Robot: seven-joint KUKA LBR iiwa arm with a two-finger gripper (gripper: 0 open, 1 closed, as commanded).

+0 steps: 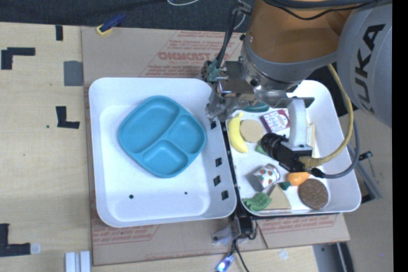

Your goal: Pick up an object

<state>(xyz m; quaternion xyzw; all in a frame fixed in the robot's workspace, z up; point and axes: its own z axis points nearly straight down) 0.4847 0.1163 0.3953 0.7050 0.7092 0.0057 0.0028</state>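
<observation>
We can't tell how the jaws (220,102) stand; the curved yellow toy banana (236,135) just below them isn't lifted yet, so picking remains.

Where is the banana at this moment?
The banana lies in the right bin, near its left wall, just below the end effector and beside a round tan piece.

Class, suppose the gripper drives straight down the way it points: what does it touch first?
Probably the banana in the right bin, since the gripper hangs near its upper end; depth is unclear, so possibly the bin's rim.
</observation>
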